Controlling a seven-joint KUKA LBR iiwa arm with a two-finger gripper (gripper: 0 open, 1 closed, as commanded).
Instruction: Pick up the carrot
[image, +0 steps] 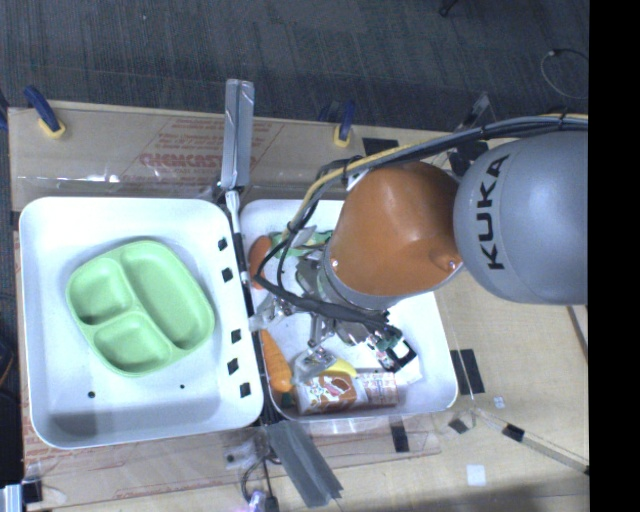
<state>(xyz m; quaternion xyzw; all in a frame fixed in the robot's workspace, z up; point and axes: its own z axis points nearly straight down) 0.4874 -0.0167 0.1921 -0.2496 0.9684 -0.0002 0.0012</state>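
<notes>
"KUKA" lettering on grey arm (520, 215)

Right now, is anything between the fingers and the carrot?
Nothing visible. The carrot lies along the right bin's left wall, bare on top. The gripper hangs just to its right, over a yellow packet, with a small open gap between them.

Grey arm (520, 225), orange band (395, 235), black "KUKA" lettering.
</notes>
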